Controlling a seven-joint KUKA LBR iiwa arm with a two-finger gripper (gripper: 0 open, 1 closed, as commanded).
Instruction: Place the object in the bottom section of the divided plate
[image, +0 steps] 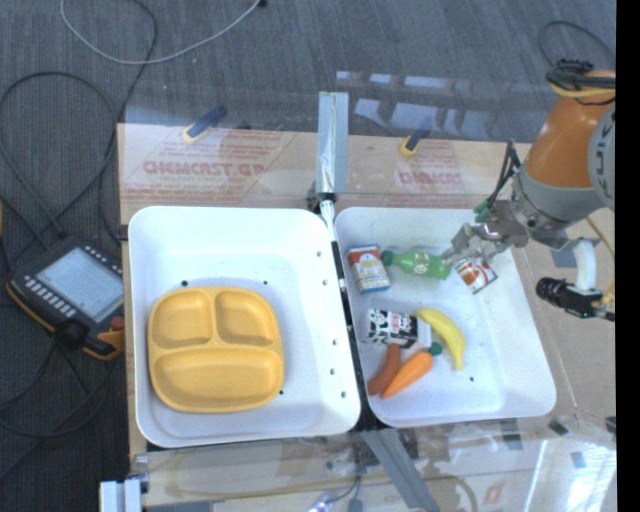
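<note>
The yellow divided plate (214, 348) lies in the left bin (180, 230), its wide bottom section toward the front and bare. The loose objects are in the right bin (520, 390): a green bottle (418, 264) on its side, a small red can (476, 274), a red and blue carton (368, 268), a black-and-white cow-print carton (390, 326), a banana (445, 336), a carrot (410, 372) and a brown sausage (383, 370). My gripper (482, 238) hovers at the bin's back right, just above the can and the bottle's right end.
A metal divider post (330, 150) stands between the bins at the back. A teach pendant (70, 290) and cables lie on the floor to the left. A black fitting (565, 294) sits outside the right bin's right rim.
</note>
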